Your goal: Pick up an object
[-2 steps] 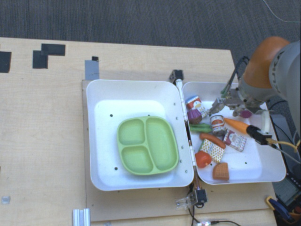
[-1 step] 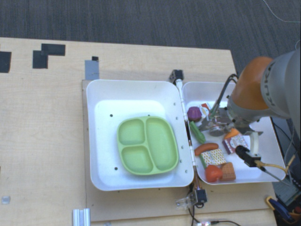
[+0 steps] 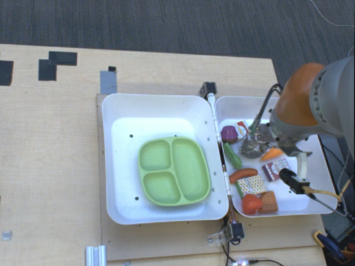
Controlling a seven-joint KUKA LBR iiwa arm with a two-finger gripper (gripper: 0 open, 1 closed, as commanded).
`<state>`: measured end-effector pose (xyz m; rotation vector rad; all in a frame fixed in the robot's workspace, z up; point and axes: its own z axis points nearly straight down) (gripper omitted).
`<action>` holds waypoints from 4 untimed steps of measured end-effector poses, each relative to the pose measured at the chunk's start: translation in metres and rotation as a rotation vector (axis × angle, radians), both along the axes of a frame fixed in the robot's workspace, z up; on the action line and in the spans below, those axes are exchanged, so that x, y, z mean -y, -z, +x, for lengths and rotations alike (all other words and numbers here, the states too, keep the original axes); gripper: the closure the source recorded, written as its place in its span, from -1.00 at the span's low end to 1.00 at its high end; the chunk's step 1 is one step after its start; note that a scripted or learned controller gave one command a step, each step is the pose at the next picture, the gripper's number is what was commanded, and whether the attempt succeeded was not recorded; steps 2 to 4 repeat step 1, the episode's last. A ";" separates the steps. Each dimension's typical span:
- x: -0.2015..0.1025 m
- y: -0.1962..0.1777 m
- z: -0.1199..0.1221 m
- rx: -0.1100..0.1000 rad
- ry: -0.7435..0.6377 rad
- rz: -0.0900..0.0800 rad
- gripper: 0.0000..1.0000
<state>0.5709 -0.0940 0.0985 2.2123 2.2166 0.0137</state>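
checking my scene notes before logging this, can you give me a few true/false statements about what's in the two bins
1. A green divided plate lies in the left bin. True.
2. The plate holds a tomato. False: its compartments hold nothing; the red tomato lies in the right bin.
3. The toy foods are in the right bin. True.
4. The purple item sits at the right bin's near edge. False: it is toward the far side, by the divider.
5. The arm hangs over the right bin. True.
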 end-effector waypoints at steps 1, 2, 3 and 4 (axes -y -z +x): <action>-0.042 -0.086 -0.084 -0.011 -0.002 0.002 1.00; -0.042 -0.086 -0.084 -0.011 -0.002 0.002 1.00; -0.042 -0.086 -0.084 -0.011 -0.002 0.002 1.00; -0.042 -0.086 -0.084 -0.011 -0.002 0.002 1.00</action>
